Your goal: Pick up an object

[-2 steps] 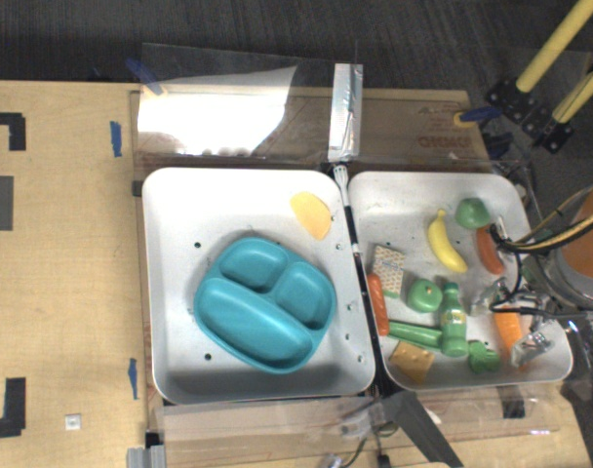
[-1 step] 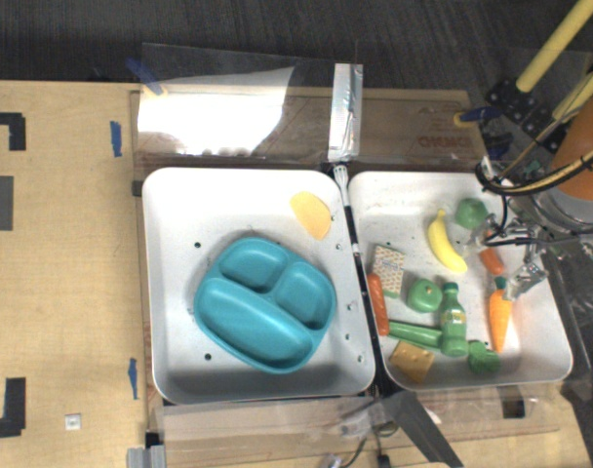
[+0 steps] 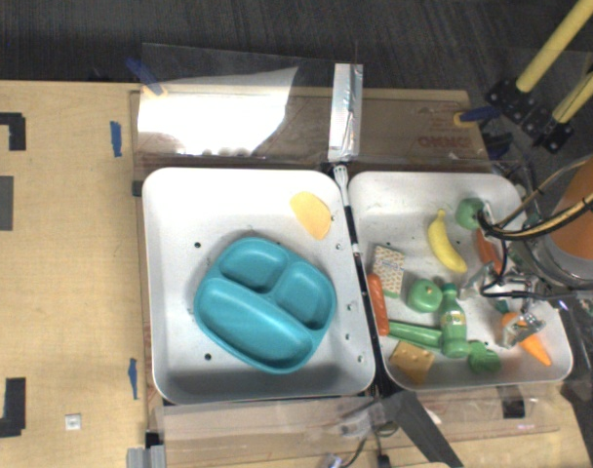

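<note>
The right bin [image 3: 375,188] holds several toy foods: a yellow banana [image 3: 446,243], a green bottle [image 3: 454,322], a round green piece [image 3: 424,294], a long orange carrot [image 3: 377,303], a speckled cracker [image 3: 388,264], a brown square [image 3: 411,359] and a small orange carrot [image 3: 536,349]. My gripper [image 3: 516,322] reaches down into that bin's right side, just above and left of the small orange carrot. Cables and the wrist hide its tips. I see nothing clearly held.
The left bin [image 3: 170,261] carries a teal divided plate [image 3: 265,302] and a yellow slice [image 3: 311,213] near its far right corner. A green-topped piece [image 3: 469,213] lies by the cables. Yellow-handled tools [image 3: 560,37] stand at the back right.
</note>
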Robot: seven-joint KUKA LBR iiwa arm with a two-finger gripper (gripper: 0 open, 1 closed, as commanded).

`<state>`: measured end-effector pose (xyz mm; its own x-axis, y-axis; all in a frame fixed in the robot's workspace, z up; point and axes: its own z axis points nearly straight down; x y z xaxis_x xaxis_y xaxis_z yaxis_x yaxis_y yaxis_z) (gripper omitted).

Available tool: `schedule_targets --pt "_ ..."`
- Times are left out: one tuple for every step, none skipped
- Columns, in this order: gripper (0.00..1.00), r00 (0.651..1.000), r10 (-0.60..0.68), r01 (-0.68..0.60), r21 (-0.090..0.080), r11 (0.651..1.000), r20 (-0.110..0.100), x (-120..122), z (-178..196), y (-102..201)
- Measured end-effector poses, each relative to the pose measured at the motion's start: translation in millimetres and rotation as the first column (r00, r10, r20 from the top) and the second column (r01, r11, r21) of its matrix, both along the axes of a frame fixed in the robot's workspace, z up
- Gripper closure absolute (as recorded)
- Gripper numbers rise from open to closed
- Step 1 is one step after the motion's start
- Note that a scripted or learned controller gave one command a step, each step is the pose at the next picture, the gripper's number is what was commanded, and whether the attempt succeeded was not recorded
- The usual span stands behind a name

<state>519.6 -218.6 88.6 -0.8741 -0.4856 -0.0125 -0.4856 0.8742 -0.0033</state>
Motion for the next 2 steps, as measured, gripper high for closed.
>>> schedule_targets --pt "0.0 1.0 -0.012 0.012 -0.001 1.0 -0.001 99 0 24" --pt "0.0 1.0 -0.03 0.03 -0.003 1.0 -0.003 48 0 9"
